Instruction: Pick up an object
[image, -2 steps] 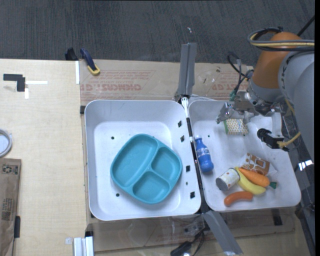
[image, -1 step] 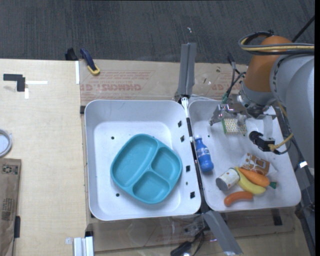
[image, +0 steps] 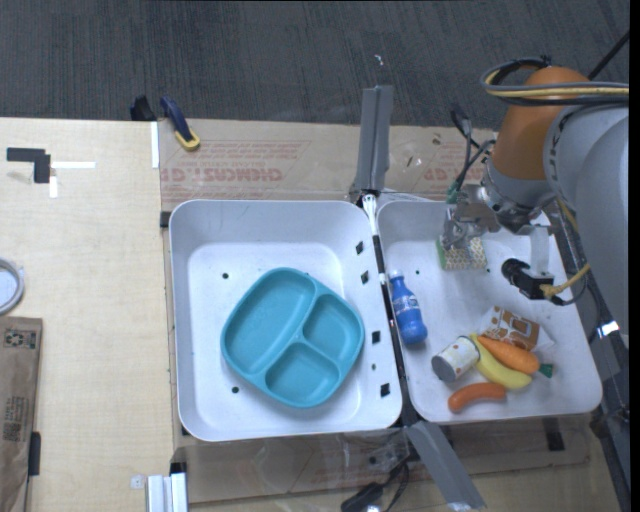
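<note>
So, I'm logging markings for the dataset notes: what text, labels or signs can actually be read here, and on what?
Red print on the brown cardboard sheet behind the bins: seen reversed, too blurred to quote.
Brown paper bag at the left edge: a recycling-type symbol, no legible words.
Blue plastic bottle: label too small to read.
Small brown-and-white packet: print unreadable.
Grey can: no legible text.

Glossy white plastic bins (image: 190, 300). Smooth teal plastic on the divided plate (image: 292, 337). Shiny blue plastic bottle (image: 406, 309). Pale matt wood-grain counter (image: 80, 270). Brown printed cardboard (image: 260, 165). Dark rough carpet floor (image: 250, 55). Smooth grey and orange arm casing (image: 560, 120).
</note>
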